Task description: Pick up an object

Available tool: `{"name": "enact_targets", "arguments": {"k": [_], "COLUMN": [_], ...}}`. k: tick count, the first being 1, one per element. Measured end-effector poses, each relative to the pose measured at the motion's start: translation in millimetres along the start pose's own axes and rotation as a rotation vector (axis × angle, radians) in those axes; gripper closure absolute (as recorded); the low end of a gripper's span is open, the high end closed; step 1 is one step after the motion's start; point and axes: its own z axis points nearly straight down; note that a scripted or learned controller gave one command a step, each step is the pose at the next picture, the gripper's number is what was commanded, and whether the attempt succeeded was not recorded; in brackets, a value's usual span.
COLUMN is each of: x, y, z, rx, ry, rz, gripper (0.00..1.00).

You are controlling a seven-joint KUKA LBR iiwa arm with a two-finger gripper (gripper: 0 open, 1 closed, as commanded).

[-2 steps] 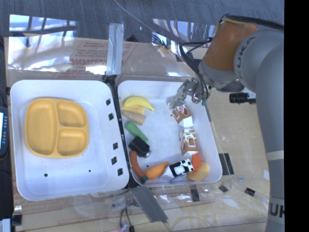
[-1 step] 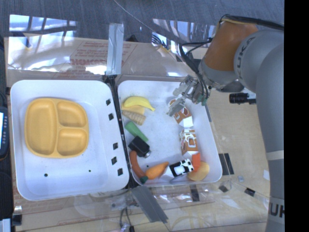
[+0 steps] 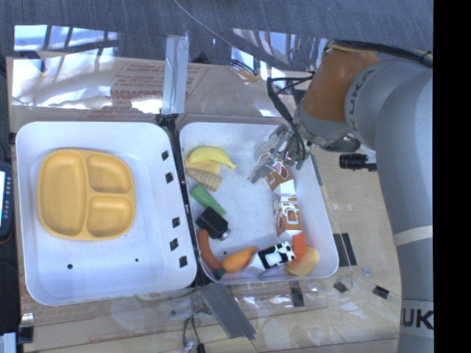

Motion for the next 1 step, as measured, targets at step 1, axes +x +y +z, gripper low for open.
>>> {"name": "enact_targets", "arguments": {"k": [1], "x": [10.8], "y": [7.2], "z": [17.5], "rx": [0.004], "ry": [0.012], "rz": [0.05], "gripper": [0.0]}}
